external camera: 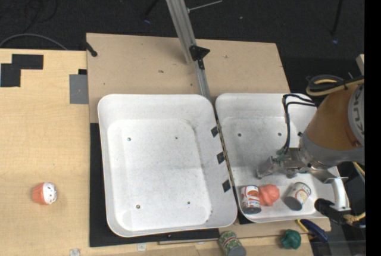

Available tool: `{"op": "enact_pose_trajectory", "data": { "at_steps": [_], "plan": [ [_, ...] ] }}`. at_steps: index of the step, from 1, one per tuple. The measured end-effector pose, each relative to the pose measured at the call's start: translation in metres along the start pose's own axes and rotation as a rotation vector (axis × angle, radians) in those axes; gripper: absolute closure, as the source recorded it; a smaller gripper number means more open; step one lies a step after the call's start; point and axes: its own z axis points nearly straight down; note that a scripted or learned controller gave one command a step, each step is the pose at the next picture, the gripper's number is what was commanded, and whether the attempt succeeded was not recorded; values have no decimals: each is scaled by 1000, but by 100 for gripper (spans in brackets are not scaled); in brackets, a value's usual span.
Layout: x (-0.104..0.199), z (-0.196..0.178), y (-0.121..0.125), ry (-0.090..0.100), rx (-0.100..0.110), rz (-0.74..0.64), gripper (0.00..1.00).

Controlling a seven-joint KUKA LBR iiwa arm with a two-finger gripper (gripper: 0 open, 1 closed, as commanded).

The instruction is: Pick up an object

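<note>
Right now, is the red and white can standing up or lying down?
Lying down. The red and white can rests on its side near the front edge of the right bin, its round end facing the camera, beside a pink lump.

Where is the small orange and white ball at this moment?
In the camera view the orange and white ball lies outside both bins, on the light wooden surface at the far left, well left of the left bin.

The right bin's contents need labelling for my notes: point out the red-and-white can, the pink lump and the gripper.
red-and-white can (250, 198), camera view, its side label.
pink lump (269, 194), camera view, its middle.
gripper (266, 170), camera view, between its fingertips.
</note>
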Motion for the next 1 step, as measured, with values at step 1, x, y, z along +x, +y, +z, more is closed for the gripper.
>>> {"op": "enact_pose_trajectory", "data": {
  "at_steps": [1],
  "plan": [
    [0,-10,0,2,1,3,100]
  ]
}}
